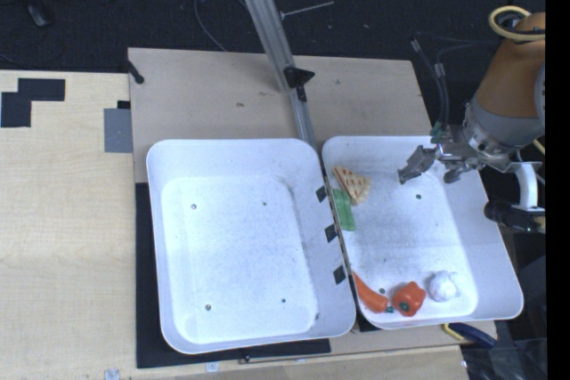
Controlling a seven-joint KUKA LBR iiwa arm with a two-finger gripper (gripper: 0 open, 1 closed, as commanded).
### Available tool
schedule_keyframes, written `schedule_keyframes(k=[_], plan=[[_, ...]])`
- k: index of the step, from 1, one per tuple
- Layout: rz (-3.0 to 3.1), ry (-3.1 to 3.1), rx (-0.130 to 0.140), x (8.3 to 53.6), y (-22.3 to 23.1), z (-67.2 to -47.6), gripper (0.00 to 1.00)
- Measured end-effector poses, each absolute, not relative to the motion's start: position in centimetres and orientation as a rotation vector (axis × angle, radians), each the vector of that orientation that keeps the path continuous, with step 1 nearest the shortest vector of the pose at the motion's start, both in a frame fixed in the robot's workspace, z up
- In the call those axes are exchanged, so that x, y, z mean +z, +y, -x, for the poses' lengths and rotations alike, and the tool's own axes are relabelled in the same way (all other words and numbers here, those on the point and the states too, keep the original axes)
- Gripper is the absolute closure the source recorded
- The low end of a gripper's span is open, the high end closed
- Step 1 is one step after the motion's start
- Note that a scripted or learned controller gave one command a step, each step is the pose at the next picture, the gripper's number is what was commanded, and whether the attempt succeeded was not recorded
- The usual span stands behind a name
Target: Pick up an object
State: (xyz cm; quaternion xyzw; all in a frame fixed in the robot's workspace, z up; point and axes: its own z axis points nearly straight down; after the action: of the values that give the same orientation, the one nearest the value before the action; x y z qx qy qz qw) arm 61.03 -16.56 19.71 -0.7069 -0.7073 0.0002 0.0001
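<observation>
The right white bin (405,236) holds several small items. A tan waffle-like wedge (353,184) lies near its left wall, with a green strip (344,214) just below it. Along the front edge sit an orange chili-shaped piece (370,296), a red pepper-like toy (409,298) and a white ball (443,286). My gripper (433,173) hangs over the bin's far right part, open, its two fingers spread with nothing between them. It is well to the right of the wedge and far behind the front items.
The left white bin (240,245) sits beside the right one, joined by black clips (331,232). A slanted aluminium bar (269,27) rises behind the bins. Cables (438,71) trail at the back right, near the arm.
</observation>
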Motion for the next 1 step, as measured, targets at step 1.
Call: schedule_keyframes(k=[1], plan=[[2.221,-2.222,0.0,8.74,-11.11,-54.95,0.0]])
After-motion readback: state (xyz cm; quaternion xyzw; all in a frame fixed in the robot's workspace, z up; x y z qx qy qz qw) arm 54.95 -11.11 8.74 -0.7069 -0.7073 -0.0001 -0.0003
